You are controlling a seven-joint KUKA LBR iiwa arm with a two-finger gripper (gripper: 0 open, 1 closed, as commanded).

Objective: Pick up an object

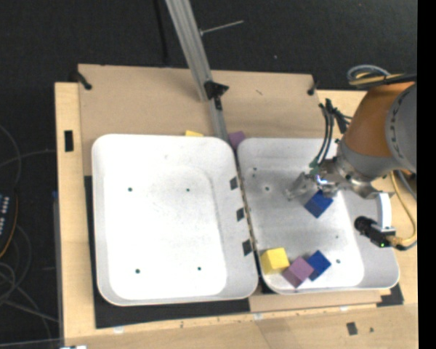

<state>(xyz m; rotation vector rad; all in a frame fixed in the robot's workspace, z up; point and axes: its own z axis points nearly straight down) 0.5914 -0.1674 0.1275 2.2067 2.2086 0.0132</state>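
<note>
The right bin holds several small blocks. A blue block lies tilted near the bin's middle, right under and touching my gripper, which reaches in from the right. The arm's orange band sits above it. The gripper body hides the block's upper edge, so a grip on it is not visible. At the bin's front lie a yellow block, a purple block and a second blue block, close together.
The left bin stands beside the right one, with a divider edge between them. A slanted metal pole rises behind the bins. Small yellow and purple pieces sit behind the rims. Cables hang at the arm's right.
</note>
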